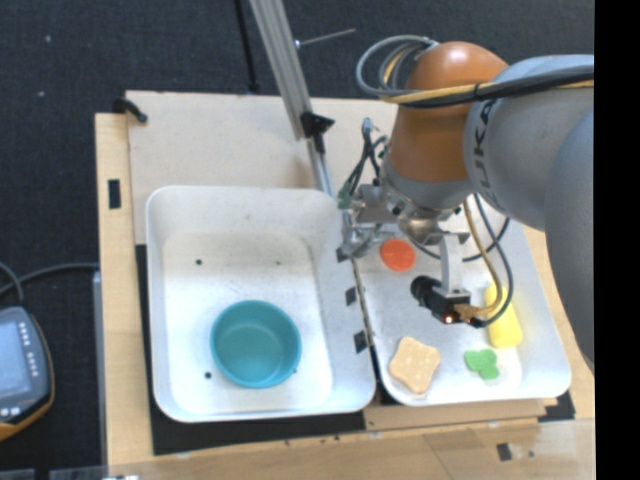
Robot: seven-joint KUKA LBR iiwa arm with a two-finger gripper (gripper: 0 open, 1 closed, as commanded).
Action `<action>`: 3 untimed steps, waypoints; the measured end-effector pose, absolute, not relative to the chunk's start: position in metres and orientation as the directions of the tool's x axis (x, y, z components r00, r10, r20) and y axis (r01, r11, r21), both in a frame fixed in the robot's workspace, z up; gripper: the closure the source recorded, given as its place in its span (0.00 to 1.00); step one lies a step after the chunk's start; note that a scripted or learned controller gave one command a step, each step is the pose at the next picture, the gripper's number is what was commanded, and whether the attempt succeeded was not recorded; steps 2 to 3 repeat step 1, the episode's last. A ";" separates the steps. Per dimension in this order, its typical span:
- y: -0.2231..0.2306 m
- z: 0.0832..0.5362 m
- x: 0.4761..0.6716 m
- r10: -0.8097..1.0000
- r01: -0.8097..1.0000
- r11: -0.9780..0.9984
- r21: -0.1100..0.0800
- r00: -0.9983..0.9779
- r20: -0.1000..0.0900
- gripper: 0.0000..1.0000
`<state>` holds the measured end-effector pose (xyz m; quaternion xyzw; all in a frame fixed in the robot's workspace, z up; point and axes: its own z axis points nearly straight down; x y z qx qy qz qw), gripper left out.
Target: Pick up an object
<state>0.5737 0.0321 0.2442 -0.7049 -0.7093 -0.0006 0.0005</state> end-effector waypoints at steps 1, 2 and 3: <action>0.078 0.233 0.543 1.000 1.000 0.006 -0.001 -0.006 0.001 1.00; 0.078 0.233 0.543 1.000 1.000 0.006 -0.001 -0.006 0.001 1.00; 0.078 0.233 0.543 1.000 1.000 0.006 -0.001 -0.006 0.001 1.00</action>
